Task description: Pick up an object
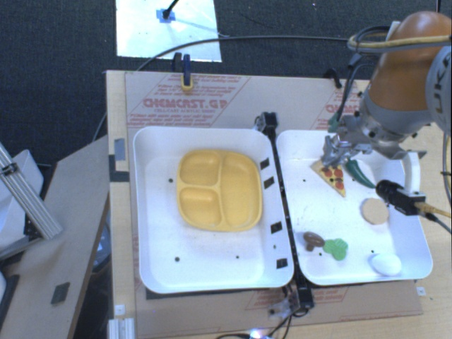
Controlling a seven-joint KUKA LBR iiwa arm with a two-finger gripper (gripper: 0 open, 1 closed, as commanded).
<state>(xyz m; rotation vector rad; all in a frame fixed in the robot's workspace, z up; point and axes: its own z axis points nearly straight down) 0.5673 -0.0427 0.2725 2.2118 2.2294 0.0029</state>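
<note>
My gripper (335,157) hangs over the upper part of the right bin (311,267), its tips just above the top corner of a pizza slice (332,177). A green pepper-like piece (361,174) lies just right of the slice, partly under the wrist. Further down lie a tan round cookie (375,211), a white egg (385,263), a green broccoli piece (336,248) and a brown mushroom (313,241). Nothing shows between the fingers.
The left bin (152,260) holds a yellow divided plate (218,190). A black clip row (275,196) runs along the seam between the bins. A black tool with cable (397,197) juts over the right bin's right side.
</note>
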